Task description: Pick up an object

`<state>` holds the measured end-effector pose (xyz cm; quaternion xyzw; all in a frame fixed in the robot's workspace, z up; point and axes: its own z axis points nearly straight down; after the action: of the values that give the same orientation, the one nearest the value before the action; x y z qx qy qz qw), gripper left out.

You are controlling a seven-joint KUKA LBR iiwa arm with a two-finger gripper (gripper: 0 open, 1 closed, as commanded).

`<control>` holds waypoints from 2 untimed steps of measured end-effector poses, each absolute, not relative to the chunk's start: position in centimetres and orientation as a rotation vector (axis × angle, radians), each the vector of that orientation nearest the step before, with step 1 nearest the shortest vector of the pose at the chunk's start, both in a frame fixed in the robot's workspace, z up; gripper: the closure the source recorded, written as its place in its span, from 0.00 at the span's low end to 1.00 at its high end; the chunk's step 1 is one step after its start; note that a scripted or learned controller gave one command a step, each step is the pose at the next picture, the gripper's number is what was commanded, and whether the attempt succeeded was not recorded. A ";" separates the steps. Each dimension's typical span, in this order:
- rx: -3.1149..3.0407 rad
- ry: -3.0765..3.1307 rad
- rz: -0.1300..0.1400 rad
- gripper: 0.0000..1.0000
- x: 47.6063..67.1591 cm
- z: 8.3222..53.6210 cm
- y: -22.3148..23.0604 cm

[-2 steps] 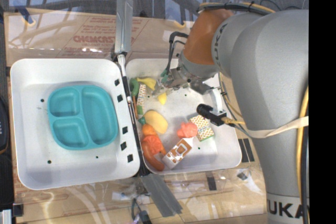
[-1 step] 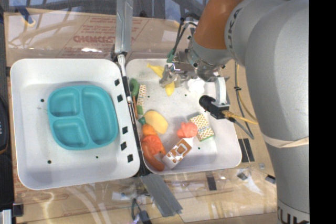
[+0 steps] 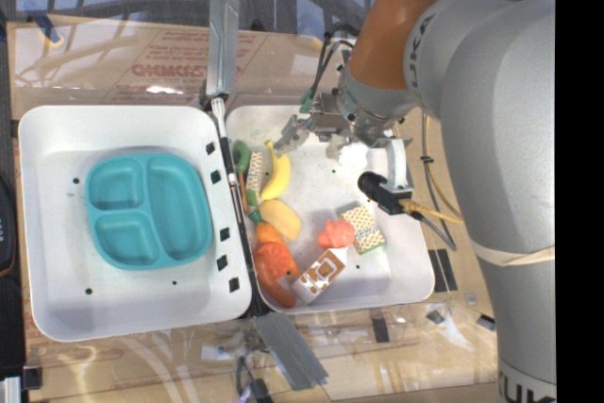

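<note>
The right bin (image 3: 406, 269) holds several toy foods. A yellow banana (image 3: 276, 176) lies near its left wall, with a pale yellow lump (image 3: 281, 220) below it. Further down sit an orange piece (image 3: 269, 236) and a red piece (image 3: 274, 264). A pink piece (image 3: 335, 234), a checkered block (image 3: 364, 226) and a brown-and-white box (image 3: 321, 274) lie toward the front. My gripper (image 3: 313, 139) hangs over the back of this bin, just right of the banana's top. Its fingers (image 3: 290, 135) are spread open with nothing between them.
The left bin (image 3: 47, 297) holds a teal divided plate (image 3: 148, 208). A green piece (image 3: 242, 156) rests against the wall between the bins. My grey arm covers the right bin's back right corner. A black part (image 3: 377, 190) on the wrist juts over the bin's right side.
</note>
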<state>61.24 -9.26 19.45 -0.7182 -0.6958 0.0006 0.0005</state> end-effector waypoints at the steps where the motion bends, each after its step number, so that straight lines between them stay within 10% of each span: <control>1: -2.305 -2.150 -0.010 0.00 62.7 11.3 -10.1; 2: -2.154 -2.283 0.003 0.00 60.6 9.2 -16.3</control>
<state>60.59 -16.27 9.21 -0.6862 -0.7274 0.0011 0.0016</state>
